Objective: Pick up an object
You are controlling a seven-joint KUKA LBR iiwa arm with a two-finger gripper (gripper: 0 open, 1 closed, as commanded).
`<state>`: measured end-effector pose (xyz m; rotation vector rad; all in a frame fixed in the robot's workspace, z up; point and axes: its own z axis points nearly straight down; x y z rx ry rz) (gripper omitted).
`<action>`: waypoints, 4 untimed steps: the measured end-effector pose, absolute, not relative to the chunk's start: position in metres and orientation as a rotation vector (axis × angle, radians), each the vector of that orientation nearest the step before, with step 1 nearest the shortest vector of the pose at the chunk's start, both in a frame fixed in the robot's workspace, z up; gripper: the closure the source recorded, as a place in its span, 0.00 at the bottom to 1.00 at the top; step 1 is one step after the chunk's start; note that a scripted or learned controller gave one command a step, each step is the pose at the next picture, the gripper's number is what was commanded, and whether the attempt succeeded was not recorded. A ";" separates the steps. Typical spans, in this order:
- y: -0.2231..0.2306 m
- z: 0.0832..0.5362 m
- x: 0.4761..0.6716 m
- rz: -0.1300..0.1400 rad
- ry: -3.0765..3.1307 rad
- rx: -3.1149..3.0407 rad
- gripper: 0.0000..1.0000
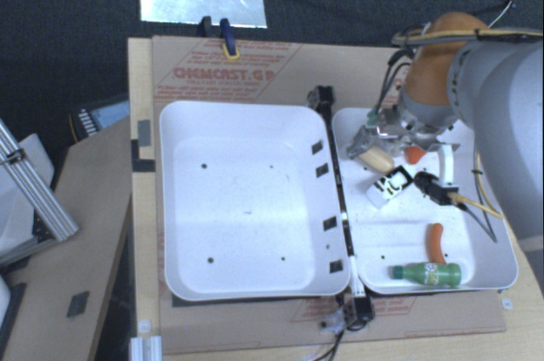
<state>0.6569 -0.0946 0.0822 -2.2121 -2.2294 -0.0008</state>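
1. The tan block [375,157] lies in the far left part of the right bin [503,264]. It is the nearest thing to the gripper, so I take it for the one being tried.
2. The gripper [371,137] is low over the block's far end, at or just above it. Whether it is spread or pinched I cannot tell, and nothing shows the block clamped, so I do not count it as held.
3. A white cube [387,185] with black marks sits just beside the tan block on the near side. It is close enough that it may get nudged.
4. A small red piece [414,154] lies under the wrist, right of the block.
5. A sausage [435,242] and a green bottle [425,272] lie near the front wall, well apart from the gripper. The bottle is on its side.
6. The left bin [170,181] stands alongside on the worktop [255,70].
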 end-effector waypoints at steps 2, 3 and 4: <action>-0.172 0.170 0.670 -0.005 -2.226 -2.236 0.00; -0.094 0.109 0.669 -0.003 -2.231 -2.209 0.00; -0.094 0.091 0.594 0.006 -2.217 -2.217 0.00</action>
